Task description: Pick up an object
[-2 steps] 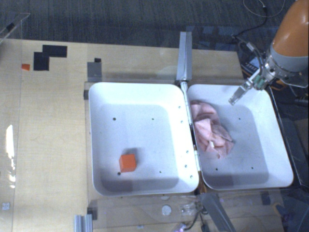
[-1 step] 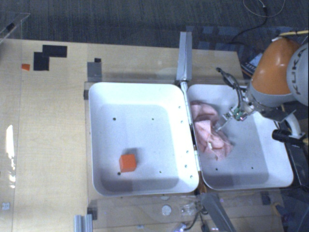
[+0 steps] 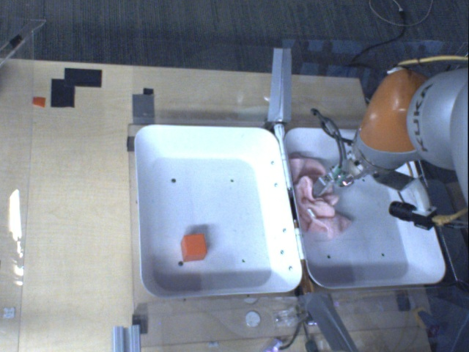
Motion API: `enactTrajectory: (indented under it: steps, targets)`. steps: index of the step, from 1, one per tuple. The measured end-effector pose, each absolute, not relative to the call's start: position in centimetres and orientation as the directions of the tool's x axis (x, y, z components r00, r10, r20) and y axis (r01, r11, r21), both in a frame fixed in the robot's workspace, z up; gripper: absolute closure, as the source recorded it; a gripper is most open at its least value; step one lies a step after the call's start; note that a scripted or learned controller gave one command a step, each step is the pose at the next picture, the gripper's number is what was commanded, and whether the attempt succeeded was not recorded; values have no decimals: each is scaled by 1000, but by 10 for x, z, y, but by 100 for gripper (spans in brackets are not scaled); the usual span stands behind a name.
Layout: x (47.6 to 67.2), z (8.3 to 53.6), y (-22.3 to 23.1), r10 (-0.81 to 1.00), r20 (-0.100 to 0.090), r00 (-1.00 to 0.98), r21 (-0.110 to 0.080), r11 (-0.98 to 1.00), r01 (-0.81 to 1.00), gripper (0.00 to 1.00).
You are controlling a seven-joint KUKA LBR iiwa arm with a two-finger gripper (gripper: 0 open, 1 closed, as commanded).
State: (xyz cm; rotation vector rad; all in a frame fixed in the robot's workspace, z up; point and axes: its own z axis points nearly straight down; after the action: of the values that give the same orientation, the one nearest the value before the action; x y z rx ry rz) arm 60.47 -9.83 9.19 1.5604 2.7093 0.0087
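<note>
Seen from above at a slant, a pale wooden table (image 3: 73,218) carries two shallow white bins side by side. The left bin (image 3: 212,160) holds a small orange block (image 3: 194,247) near its lower left corner, well apart from everything else. The right bin (image 3: 388,262) holds a crumpled pink cloth (image 3: 316,204) bunched against its left wall, just beside the divider between the bins. A grey arm with an orange band (image 3: 392,119) reaches in from the right and angles down over the right bin. Its gripper (image 3: 325,189) sits at the upper middle of the pink cloth, apparently touching or pressing into the folds. The tip is small and partly lost against the fabric, so whether the gripper is spread or closed, and whether it has any cloth in its grasp, cannot be told. The step in hand looks like the grasp attempt itself, with the cloth as the chosen object and nothing yet lifted. The next move likely calls for closing firmly on a fold and rising straight up, since soft, loose fabric could slip free.
</note>
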Motion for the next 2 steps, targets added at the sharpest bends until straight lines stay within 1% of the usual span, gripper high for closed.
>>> enactTrajectory:
  steps: [1,2]
  targets:
    - [639,92,-92,900,-9,-435,12,436,900,0]
    - [623,93,-93,857,-14,-515,18,515,857,0]
